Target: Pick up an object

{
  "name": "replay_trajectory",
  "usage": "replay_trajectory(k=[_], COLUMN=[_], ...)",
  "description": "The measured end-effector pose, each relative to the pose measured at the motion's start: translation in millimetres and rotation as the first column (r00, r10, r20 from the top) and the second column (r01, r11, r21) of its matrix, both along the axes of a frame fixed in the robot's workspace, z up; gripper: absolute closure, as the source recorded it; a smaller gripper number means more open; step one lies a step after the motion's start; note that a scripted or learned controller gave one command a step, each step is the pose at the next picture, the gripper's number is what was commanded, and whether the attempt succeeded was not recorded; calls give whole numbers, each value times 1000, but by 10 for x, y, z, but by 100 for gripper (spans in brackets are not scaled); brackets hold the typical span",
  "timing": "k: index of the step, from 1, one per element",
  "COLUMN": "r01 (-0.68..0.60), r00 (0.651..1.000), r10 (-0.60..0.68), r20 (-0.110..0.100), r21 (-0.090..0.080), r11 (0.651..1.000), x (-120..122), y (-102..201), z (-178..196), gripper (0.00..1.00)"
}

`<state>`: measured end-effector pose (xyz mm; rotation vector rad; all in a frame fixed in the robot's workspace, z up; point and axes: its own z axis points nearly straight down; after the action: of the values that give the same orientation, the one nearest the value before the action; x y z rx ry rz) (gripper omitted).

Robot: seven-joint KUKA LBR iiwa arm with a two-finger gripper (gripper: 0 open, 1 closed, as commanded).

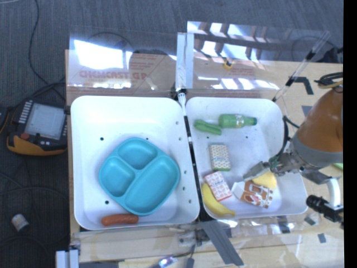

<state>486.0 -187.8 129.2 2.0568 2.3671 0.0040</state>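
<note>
My gripper reaches in from the right, low over the right bin, at its right side. Just below its tip lie a yellow wedge-shaped item and an orange and white carton. To the left are a red and white packet, a banana and a small pastel box. Against the bin's far wall rest a green bottle and a green pod. Whether the gripper touches the yellow item is unclear.
The left bin holds a blue divided plate and a reddish sausage by its front wall. The arm's orange band hangs over the right bin's right rim. A handheld pendant lies on the floor at left.
</note>
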Motion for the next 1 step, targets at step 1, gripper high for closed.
replay_trajectory(k=[1], r01=[25], r00=[1000], r10=[-25], r20=[-6], r21=[7], r11=[1000], x=[-5], y=[-214], z=[-335], gripper=[0])
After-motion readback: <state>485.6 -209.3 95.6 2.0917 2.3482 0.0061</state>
